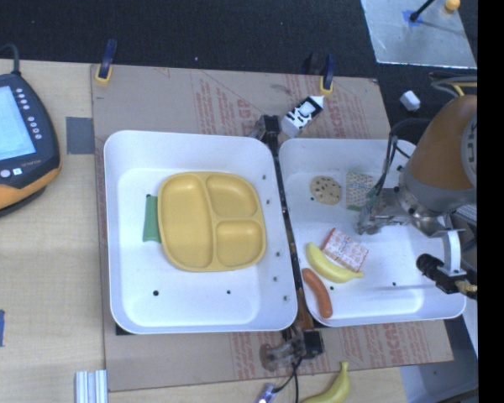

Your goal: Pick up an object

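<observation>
Two white bins sit side by side on the table, and going left to right the scene reads like this. Furthest left is a handheld control pad. The left bin holds a yellow divided tray with a green piece tucked under its left edge. The right bin holds the likely candidates: a sausage by the divider, a banana just beside it, a red-and-white packet touching the banana's upper side, a cookie further back, and a pale patterned square next to it.

The arm reaches in from the right, and the pincer appears to hang low over the right bin. Its fingers are too blurred to tell whether they are spread or closed, and nothing can be seen between them.

The step in hand looks like the approach, with no object lifted yet. The packet lies nearest, just left of and below the pincer; the cookie sits near it on the upper left. The next move likely calls for a short shift toward the packet and a straight descent onto it.
</observation>
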{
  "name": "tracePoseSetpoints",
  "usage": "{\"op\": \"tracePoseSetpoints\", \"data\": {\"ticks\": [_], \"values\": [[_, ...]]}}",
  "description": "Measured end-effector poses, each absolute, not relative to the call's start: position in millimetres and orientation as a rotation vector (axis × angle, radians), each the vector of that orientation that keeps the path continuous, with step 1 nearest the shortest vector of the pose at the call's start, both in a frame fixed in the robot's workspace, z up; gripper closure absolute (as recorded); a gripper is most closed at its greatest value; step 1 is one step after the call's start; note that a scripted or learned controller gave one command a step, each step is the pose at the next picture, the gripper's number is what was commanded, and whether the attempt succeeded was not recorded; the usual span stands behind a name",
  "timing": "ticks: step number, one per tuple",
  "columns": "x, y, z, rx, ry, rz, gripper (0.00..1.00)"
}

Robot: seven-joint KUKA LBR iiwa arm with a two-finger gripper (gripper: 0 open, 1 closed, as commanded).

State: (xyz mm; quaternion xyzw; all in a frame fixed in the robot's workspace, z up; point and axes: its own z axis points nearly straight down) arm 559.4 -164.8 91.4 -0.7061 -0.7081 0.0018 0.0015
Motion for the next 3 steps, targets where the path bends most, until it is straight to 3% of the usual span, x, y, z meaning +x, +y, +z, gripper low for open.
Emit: {"op": "tracePoseSetpoints", "data": {"ticks": [1, 2, 3], "values": [[576.0, -156, 92, -2.214, -2.226, 0.004, 1.00], [616.2, -120, 92, -2.213, -2.226, 0.004, 1.00], [616.1, -120, 92, -2.214, -2.225, 0.004, 0.00]]}}
